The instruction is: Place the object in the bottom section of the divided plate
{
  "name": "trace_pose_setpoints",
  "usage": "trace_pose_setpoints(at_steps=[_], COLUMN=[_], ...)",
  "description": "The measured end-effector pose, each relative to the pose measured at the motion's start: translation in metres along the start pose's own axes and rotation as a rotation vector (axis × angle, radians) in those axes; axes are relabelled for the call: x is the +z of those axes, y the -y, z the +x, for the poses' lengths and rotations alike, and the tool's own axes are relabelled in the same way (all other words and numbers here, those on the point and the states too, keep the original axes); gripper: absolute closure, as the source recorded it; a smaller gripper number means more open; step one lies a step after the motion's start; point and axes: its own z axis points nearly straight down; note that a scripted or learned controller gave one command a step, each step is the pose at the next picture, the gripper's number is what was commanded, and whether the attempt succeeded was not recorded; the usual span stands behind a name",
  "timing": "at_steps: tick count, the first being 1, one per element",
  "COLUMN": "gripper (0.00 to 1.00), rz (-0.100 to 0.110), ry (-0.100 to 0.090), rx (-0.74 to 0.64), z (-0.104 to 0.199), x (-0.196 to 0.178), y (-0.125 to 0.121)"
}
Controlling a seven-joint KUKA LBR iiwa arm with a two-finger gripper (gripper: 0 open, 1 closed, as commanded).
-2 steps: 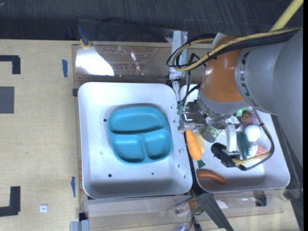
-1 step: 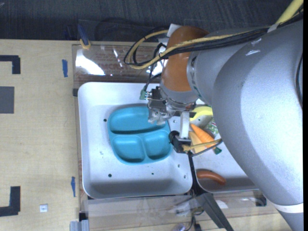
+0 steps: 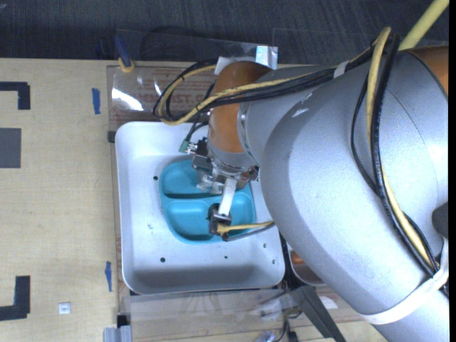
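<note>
A blue divided plate [image 3: 187, 209] lies in the left white bin [image 3: 142, 248], with a ridge splitting it into an upper and a lower section. My gripper [image 3: 208, 175] hangs low over the plate's upper right part, close to the ridge. The wrist with its orange band [image 3: 228, 112] hides the far side of the plate. I cannot make out any object between the fingers or in the plate's visible sections.
The big grey arm [image 3: 356, 191] covers the right bin and the right rim of the left bin. A small orange patch [image 3: 296, 262] peeks out under the arm at the right. The wooden bench [image 3: 57, 212] stretches to the left.
</note>
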Motion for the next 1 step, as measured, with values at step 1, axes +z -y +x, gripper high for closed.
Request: trace_pose_setpoints(at_steps=[1], gripper=[1.0], rz=[-0.01], ry=[-0.005], rx=[0.04], z=[0.0254], x=[-0.0014], y=[0.0212])
